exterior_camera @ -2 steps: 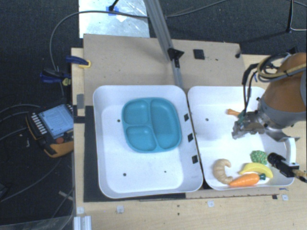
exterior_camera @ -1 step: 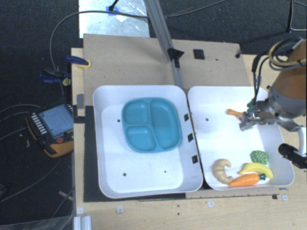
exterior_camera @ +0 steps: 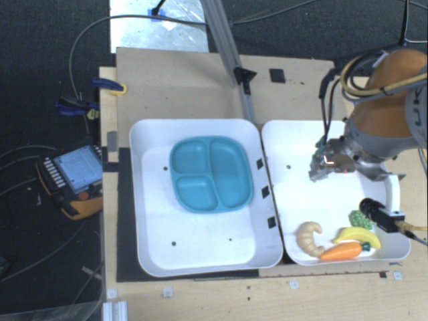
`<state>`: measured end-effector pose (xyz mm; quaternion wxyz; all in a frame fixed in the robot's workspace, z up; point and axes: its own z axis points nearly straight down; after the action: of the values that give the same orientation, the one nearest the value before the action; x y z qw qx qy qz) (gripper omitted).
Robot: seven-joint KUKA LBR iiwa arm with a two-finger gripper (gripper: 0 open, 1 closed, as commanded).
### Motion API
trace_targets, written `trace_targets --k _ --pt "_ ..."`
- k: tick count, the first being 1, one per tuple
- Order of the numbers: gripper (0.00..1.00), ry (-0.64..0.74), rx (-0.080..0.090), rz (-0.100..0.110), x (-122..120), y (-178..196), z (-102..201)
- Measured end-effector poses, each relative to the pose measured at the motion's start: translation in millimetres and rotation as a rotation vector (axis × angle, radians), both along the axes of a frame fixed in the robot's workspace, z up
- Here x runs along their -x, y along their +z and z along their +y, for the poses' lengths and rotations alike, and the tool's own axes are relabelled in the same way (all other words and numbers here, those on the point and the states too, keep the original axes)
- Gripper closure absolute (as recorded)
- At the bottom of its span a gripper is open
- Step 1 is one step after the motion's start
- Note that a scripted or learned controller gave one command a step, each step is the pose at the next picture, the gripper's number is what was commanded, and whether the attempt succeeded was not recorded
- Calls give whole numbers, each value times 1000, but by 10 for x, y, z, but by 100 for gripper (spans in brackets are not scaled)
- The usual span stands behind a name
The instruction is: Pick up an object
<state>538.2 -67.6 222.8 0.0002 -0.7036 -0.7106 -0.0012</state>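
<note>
Along the near edge of the right bin [exterior_camera: 294, 139] lie a tan croissant [exterior_camera: 309, 237], an orange carrot [exterior_camera: 340, 251], a yellow banana [exterior_camera: 359, 237] and a green broccoli piece [exterior_camera: 358, 219]. My gripper [exterior_camera: 322, 168] hangs over the middle of that bin, well behind and above these foods, with nothing visibly in it. A blue divided plate [exterior_camera: 210, 174] rests in the left bin [exterior_camera: 150, 179].
A grey pole [exterior_camera: 224, 32] slants across the back of the bench. Black cables loop around the arm's orange band [exterior_camera: 391, 89]. A blue handheld device [exterior_camera: 73, 172] and clamps lie on the floor to the left.
</note>
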Motion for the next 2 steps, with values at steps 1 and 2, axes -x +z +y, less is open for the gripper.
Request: trace_targets --k 1,2 --pt "100 1 0 -2 -193 5 456" --pt "100 1 0 -3 -348 87 945"
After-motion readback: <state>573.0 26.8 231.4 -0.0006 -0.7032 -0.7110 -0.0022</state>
